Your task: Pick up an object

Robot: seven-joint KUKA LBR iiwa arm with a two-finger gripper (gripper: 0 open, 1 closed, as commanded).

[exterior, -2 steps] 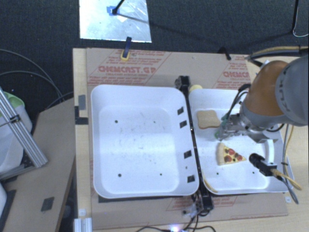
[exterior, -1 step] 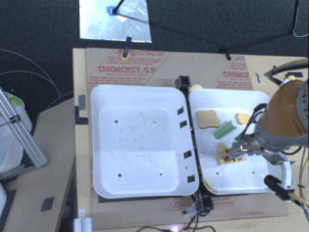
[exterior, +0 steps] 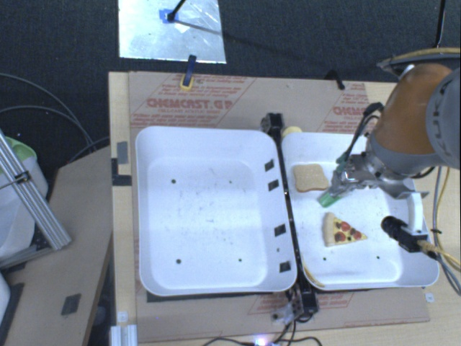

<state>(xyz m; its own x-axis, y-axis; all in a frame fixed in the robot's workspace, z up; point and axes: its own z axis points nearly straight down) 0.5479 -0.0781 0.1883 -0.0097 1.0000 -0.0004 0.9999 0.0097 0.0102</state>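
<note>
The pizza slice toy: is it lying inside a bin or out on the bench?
Inside. The pizza slice lies flat on the floor of the right bin, below the slice of bread and clear of the bin's walls.

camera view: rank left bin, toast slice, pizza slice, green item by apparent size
1. left bin, by far the largest
2. pizza slice and toast slice: look about alike, not ranked
3. green item, smallest as seen, partly hidden by the pincer

I see the arm reaching in from the right, wrist bent down, orange band above the fingers; gripper low, pointing leftward.
</note>
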